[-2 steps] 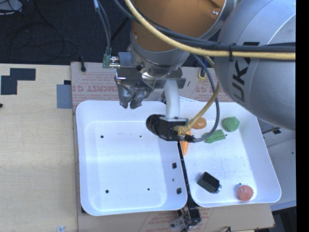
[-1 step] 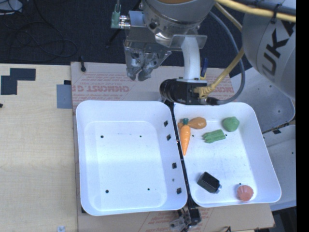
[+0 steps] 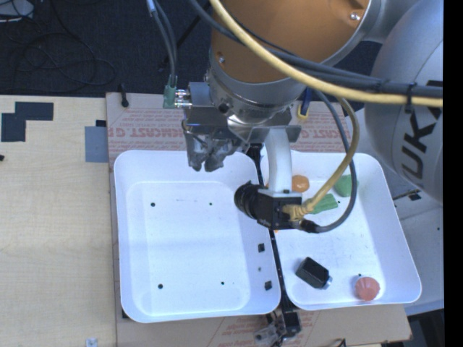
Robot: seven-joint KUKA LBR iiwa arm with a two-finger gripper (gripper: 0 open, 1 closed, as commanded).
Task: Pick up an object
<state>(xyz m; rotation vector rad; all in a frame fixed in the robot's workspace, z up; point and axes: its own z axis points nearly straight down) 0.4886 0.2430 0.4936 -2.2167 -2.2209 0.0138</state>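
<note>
Gripper [image 3: 210, 154] above left bin [image 3: 137, 266]; black block [image 3: 313, 272], pink ball [image 3: 367, 288] in right bin [image 3: 394, 237].

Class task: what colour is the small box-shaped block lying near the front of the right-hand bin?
Black; the block shows plainly in the camera view.

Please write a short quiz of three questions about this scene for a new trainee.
1. True or false: the black block lies in the left bin.
2. Which thing lies nearest the right bin's front right corner?
A. the pink ball
B. the orange piece
C. the green piece
3. Fill in: the gripper hangs over the ____ bin.

Key: 1 false; 2 A; 3 left.
</note>
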